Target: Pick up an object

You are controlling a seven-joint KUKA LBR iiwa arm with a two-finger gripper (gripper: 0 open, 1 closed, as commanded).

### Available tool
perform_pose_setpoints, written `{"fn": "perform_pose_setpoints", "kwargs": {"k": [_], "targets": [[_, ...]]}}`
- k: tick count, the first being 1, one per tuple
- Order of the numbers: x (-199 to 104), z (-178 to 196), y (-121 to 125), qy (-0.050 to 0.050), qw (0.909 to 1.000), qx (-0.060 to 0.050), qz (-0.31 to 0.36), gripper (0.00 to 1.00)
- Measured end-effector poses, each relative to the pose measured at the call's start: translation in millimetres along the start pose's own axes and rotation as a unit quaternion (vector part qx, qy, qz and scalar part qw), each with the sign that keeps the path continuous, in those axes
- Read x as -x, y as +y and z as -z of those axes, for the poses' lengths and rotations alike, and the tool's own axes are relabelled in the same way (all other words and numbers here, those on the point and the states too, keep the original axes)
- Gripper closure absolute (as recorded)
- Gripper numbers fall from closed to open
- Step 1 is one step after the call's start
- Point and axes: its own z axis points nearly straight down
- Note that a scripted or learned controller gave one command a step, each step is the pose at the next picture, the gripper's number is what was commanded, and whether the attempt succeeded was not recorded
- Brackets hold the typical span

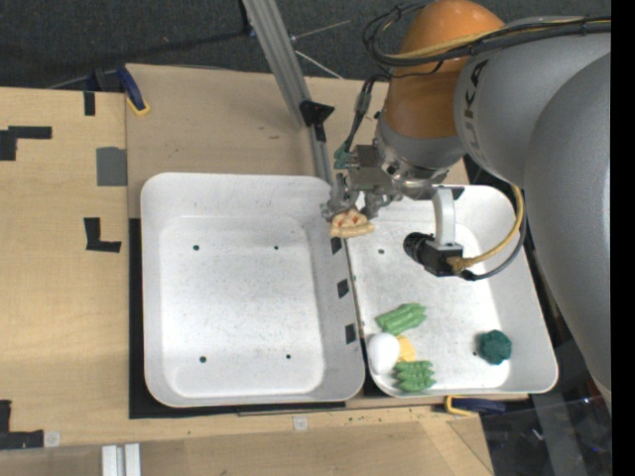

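Even, bright light (slightly soft).

The arm [556,167] is cut off at right.

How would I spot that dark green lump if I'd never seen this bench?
Find the right-hand white bin and follow it to its near right corner. The dark green lump sits there alone, rounder and darker than the two light green pieces by the white egg-like ball.

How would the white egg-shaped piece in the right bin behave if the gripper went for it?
The white egg looks smooth and rounded, so it would probably slip or roll. Wedged against the bin wall beside green pieces, it may resist clean gripping.
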Motion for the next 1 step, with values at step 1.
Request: {"fn": "perform_pose_setpoints", "kwargs": {"k": [1], "targets": [[-46.0, -7.9, 8.5, -0.001, 1.0000, 0.000, -0.001, 1.00]]}}
